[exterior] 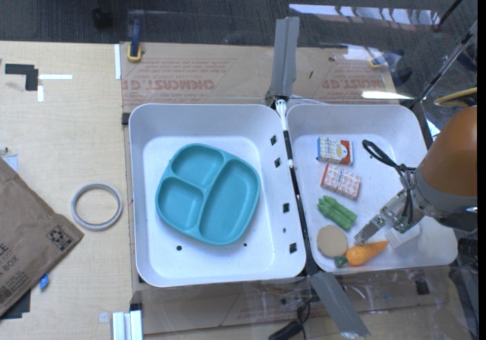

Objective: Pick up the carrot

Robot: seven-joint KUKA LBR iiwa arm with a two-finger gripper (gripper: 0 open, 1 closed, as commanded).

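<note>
Orange carrot [366,253], teal plate [207,193], white bins [144,179].

Two bins sit side by side on my counter [61,141]. The left bin [144,179] holds a divided plate [207,193] near its middle. In the right bin [410,122], a small carton [335,150] lies toward the far wall, with a second packet [341,181] just in front of it. Nearer still lie the green beans [337,212], then a round cookie [332,240]. The carrot [364,253] lies just right of the cookie, against the near wall. My claw [373,230] hangs directly above the carrot, my arm reaching in from the right. Left of the bins, a tape ring [97,205] rests on the counter, with a cardboard box [26,243] at the left edge.
</note>
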